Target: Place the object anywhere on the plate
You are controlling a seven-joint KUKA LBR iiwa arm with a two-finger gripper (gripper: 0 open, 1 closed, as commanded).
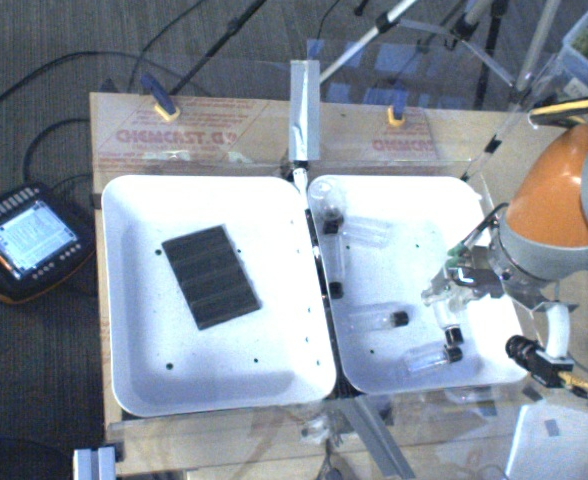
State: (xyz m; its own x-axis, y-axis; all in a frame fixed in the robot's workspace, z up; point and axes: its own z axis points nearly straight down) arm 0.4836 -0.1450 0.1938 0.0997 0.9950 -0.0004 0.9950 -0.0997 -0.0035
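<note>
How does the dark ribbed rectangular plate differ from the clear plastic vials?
The dark ribbed rectangular plate lies alone in the left white bin, opaque, flat and broad. The clear plastic vials are several, scattered in the right white bin, see-through, small and tubular. Both lie loose on bin floors.

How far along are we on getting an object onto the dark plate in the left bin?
Nothing looks done: the dark plate in the left bin carries nothing. The gripper is over the right bin, above the clear vials scattered there; whether it grips one is unclear. Left: secure a vial, carry it across, set it on the plate.
</note>
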